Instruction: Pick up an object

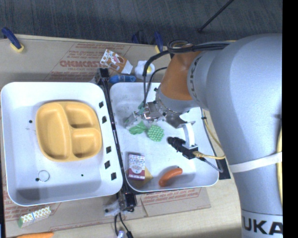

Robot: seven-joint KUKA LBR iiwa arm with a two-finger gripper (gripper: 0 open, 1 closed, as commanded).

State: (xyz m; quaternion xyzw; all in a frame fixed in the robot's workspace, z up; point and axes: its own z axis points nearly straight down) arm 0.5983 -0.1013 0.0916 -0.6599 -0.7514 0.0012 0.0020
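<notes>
From my overhead feed I see two shallow white bins side by side on a cardboard-covered surface (64, 58).

The left bin (10, 133) holds a tan plastic tray (68, 130) with three compartments. The tray lies flat toward the far half of the bin. A small clear ring (43, 175) sits apart from it, near the bin's near-left corner.

The right bin (161, 155) holds the things that could be picked. A green leafy piece (137, 129) and a green dotted ball (156, 132) lie just beside each other around the middle of the bin. Along the near wall a red-and-white box (136, 165) sits with a yellow wedge (148, 174) touching its right side. An orange sausage (170, 176) lies a little further right.

The grey arm (238, 108) reaches in from the right and covers much of that bin's right half. Its end effector (137, 116) hangs low over the far-left part of the right bin, just above the green leafy piece. I cannot tell whether it is spread or pressed together, and I see nothing gripped in it.

Outside the bins, a small printed carton (112, 60) stands beyond the gap between them. A blue clamp (12, 38) grips the far-left corner of the surface. A patterned packet (35, 215) lies in front of the left bin.
</notes>
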